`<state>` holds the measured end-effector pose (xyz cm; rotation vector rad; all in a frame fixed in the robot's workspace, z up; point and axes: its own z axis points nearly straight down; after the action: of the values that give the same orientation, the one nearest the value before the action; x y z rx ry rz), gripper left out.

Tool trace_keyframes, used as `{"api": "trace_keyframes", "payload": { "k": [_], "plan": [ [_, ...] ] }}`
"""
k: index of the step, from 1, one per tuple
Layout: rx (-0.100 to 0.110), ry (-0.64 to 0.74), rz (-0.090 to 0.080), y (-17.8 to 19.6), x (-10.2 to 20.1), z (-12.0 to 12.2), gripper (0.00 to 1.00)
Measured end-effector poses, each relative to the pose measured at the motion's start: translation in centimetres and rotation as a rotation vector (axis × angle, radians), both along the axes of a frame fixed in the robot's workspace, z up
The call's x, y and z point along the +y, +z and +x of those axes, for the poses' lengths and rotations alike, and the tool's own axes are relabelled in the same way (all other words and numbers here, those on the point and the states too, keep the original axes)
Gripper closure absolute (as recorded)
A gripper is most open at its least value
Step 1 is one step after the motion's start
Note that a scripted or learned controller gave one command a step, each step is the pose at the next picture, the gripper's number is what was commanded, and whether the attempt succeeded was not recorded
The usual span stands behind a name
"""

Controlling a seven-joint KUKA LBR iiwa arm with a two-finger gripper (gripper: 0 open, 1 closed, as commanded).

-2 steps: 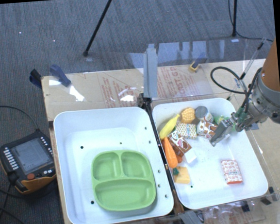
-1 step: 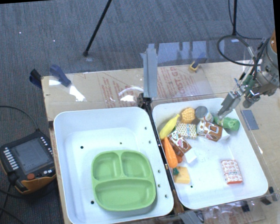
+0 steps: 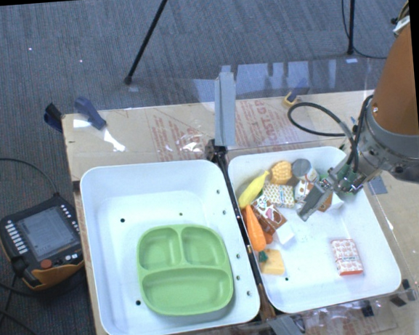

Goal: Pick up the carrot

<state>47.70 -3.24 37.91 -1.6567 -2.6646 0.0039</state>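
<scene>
Noted green divided plate [image 3: 184,271] in left bin [image 3: 100,209], lower centre of frame. Found carrot [image 3: 254,228] against left wall of right bin [image 3: 372,273], long axis running up-down in frame, beside banana [image 3: 253,189]. Logged gripper [image 3: 309,206] right of carrot, apart from it; fingers dark, gap could not be told.

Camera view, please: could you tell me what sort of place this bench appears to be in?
Probably a robotics lab. A grey arm's gripper works over two white bins on a bench, one holding toy food such as a carrot; a teach pendant lies on grey carpet, with tripod legs behind.
</scene>
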Motion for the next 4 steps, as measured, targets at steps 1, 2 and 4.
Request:
{"api": "trace_keyframes", "payload": {
  "k": [1, 2, 4],
  "plan": [
    [-0.001, 0.410, 0.002, -1.3, 4.8, 0.0, 0.00],
    [0.001, 0.689, 0.003, -10.6, 11.3, -0.1, 0.00],
    [0.002, 0.962, 0.005, -8.2, 25.0, 0.1, 1.00]
  ]
}}
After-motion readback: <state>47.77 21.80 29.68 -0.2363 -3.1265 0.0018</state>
